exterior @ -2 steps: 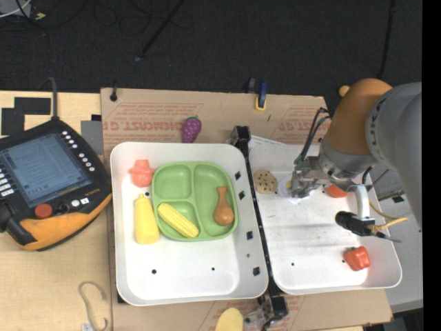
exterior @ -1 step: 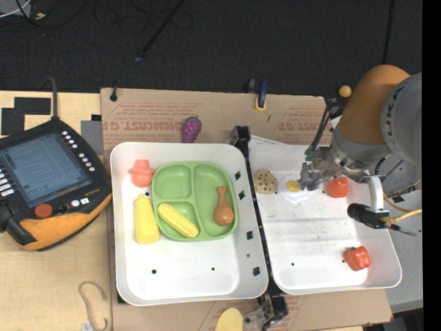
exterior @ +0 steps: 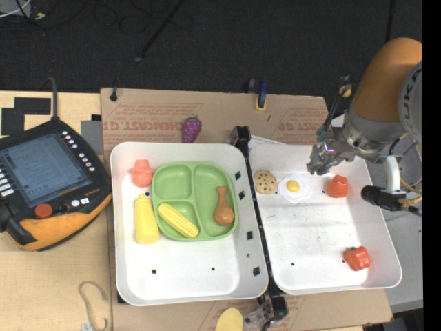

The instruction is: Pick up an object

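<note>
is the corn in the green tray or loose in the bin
In the tray. The corn lies slantwise in the lower-left compartment of the green tray, which sits in the left bin.

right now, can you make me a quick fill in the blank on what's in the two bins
1. The corn cob lies in the green ____.
2. The cookie sits in the ____ bin.
3. The pincer hovers just above the fried ____.
4. The bottle beside the tray is coloured ____.

Missing words: tray; right; egg; yellow
</note>
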`<move>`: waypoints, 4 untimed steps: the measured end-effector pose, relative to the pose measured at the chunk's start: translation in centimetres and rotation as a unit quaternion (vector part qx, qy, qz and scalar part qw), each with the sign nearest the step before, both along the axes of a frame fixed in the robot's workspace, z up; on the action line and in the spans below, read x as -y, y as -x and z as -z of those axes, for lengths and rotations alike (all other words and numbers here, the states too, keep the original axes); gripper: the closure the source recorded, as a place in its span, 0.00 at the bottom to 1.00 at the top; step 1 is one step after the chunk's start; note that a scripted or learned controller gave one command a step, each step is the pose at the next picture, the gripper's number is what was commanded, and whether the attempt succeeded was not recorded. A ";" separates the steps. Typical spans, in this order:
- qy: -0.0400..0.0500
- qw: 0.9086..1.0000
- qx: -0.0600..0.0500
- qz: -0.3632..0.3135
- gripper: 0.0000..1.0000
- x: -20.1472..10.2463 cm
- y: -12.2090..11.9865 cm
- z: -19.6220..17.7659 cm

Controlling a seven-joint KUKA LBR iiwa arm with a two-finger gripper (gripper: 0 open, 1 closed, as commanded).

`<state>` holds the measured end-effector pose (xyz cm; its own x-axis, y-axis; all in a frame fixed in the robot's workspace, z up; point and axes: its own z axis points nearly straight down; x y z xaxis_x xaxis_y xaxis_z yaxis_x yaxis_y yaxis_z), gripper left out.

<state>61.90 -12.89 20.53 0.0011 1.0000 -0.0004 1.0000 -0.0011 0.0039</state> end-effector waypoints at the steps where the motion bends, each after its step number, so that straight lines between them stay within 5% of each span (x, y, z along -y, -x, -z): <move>1: 0.000 1.000 -0.001 0.000 1.00 0.2 0.0 -2.4; 2: -0.001 1.000 -0.002 -0.002 1.00 -5.2 -1.5 -3.0; 4: -0.001 1.000 -0.004 0.000 1.00 -8.5 -0.8 -2.6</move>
<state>62.67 -4.39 23.17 0.0001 1.0000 0.0006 1.0000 -0.0001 -0.0035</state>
